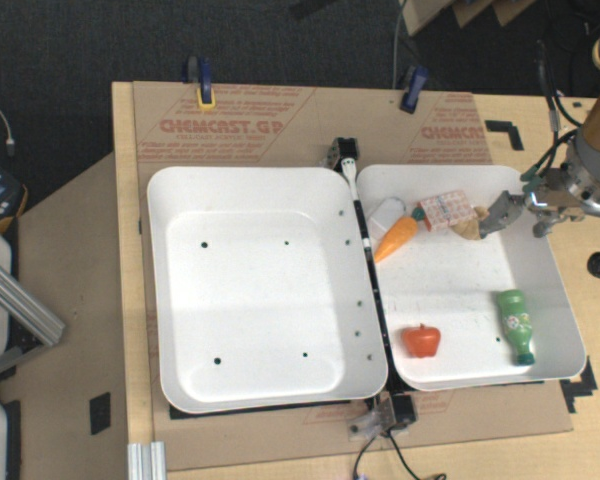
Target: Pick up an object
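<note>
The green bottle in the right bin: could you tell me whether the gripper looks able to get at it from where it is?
Probably yes. The green bottle lies alone near the right bin's near corner, with nothing on or against it, and the gripper hangs over that bin's far right side.

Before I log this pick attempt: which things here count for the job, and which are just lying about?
For the job:
pincer
carrot
patterned box
red tomato
green bottle
right bin

Lying about:
left bin
blue clamps
cardboard sheet
</note>
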